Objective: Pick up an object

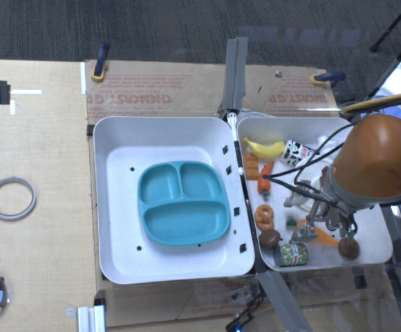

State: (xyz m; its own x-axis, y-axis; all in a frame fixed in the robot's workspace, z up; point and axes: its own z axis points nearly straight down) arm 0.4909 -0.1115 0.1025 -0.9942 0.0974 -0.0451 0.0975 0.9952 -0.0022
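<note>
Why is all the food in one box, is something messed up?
Nothing looks broken or spilled. The toy food, like the yellow banana and the green can, lies jumbled in the right white bin, and the can lies on its side. The blue divided plate sits neatly in the left white bin.

- The brown cardboard sheet (207, 92) behind the two bins has red printed letters on it. They look upside down and backwards, so the words are too hard to read.
- The green can (292, 254) in the right bin has a label, but its print is too small to read.
</note>
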